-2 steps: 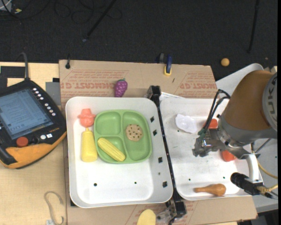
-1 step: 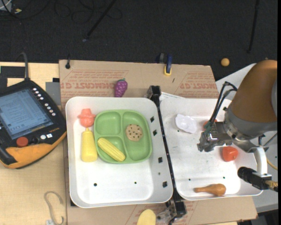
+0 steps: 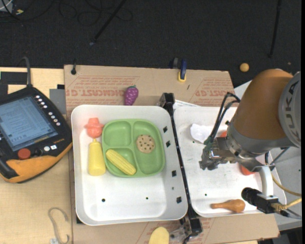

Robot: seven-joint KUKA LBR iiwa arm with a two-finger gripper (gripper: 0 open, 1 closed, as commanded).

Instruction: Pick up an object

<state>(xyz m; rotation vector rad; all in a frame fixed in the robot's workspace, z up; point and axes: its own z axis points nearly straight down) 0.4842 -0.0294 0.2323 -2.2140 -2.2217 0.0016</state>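
Down in the right bin (image 3: 203, 197) the gripper (image 3: 209, 161) hangs low over the white floor, toward the bin's left half, with the grey and orange arm (image 3: 264, 111) bulking in from the right above it. Whether it is open or closed cannot be told at this slant, and nothing is seen held in it. A chicken drumstick toy (image 3: 229, 205) lies near the bin's near edge, well apart from the gripper. A white crumpled piece (image 3: 199, 132) sits toward the far side of the same bin, just beyond the gripper, and a bit of red object (image 3: 247, 170) peeks out on the right, partly hidden by the arm.

The left bin (image 3: 122, 202) holds a green divided plate (image 3: 157, 161) with a cookie (image 3: 145, 144) in its right compartment and a corn cob (image 3: 121, 161) across its near left compartment. Just left of the plate stand a yellow bottle (image 3: 96, 158) and, on its far side, a pink toy (image 3: 93, 128).

A purple grape bunch (image 3: 130, 95) rests on the cardboard (image 3: 101, 85) beyond the left bin, and a tablet pendant (image 3: 23, 131) lies on the bench at far left
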